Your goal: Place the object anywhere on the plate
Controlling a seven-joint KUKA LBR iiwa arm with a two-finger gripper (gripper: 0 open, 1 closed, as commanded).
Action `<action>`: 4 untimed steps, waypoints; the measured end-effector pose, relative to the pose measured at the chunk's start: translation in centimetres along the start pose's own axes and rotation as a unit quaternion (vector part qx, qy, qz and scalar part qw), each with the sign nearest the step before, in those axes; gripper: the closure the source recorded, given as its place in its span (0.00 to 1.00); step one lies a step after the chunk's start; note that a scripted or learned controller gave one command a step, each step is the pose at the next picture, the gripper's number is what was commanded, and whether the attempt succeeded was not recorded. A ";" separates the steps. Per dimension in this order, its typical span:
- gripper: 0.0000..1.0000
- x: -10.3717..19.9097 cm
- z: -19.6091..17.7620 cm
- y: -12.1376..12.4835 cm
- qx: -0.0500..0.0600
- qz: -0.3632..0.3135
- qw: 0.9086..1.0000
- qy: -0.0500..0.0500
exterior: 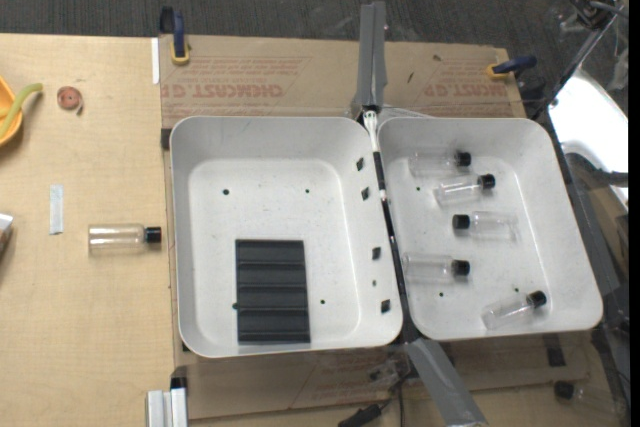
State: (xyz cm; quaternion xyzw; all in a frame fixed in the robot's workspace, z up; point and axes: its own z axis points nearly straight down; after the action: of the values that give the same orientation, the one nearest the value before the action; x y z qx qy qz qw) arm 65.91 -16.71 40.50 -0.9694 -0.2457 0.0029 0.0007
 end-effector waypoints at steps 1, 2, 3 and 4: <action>0.00 -3.9 -3.5 3.9 0.000 0.059 0.998 0.001; 0.00 -1.3 -3.5 -0.7 0.000 0.147 0.989 0.001; 0.00 -8.1 -3.5 2.0 0.000 0.147 0.989 0.000; 0.00 -1.5 -3.4 -1.3 0.000 0.148 0.989 0.001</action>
State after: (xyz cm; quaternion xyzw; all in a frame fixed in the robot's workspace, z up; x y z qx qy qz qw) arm 63.99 -16.25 43.92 -0.9950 -0.1000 0.0022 0.0004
